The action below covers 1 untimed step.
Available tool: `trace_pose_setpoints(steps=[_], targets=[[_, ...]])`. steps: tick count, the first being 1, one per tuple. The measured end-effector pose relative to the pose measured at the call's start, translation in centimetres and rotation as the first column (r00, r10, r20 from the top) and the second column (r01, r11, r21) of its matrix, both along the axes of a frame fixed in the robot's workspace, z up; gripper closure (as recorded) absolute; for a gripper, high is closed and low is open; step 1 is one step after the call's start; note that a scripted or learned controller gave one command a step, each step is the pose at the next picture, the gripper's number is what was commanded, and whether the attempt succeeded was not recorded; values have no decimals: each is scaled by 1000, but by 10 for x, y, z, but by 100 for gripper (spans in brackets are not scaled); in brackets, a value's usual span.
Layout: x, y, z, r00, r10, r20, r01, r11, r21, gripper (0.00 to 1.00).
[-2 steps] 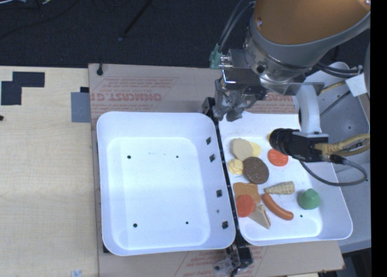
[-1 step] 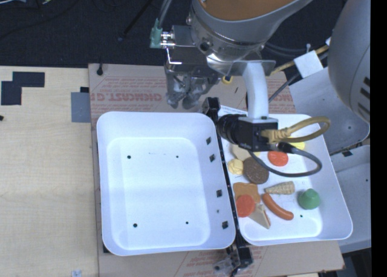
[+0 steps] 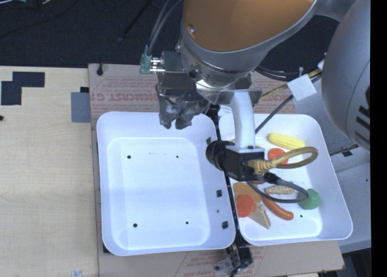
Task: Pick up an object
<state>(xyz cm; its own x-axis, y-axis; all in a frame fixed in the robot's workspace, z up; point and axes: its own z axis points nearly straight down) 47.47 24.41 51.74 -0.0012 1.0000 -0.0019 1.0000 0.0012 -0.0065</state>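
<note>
My gripper [image 3: 179, 114] hangs over the far edge of the left white bin [image 3: 115, 149], under the large grey and orange wrist. Nothing shows in its grasp. The objects lie in the right white bin [image 3: 329, 209]. A yellow corn-like piece [image 3: 286, 141] is at the back, with a red-orange round piece [image 3: 276, 153] just in front of it. A green ball [image 3: 311, 199], an orange sausage [image 3: 279, 210], an orange disc [image 3: 244, 207], a tan wedge [image 3: 261, 215] and a beige piece [image 3: 279, 190] sit nearer the front.
The two bins meet at a dark divider [image 3: 227, 197]. They rest on a cardboard sheet [image 3: 121, 91] on a pale wooden bench [image 3: 42, 179]. The arm's bulk covers the back of the right bin.
</note>
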Motion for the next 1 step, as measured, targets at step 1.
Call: trace_pose_setpoints(steps=[1], targets=[[1, 0, 1, 1000, 1, 2, -1, 1000, 0, 0]])
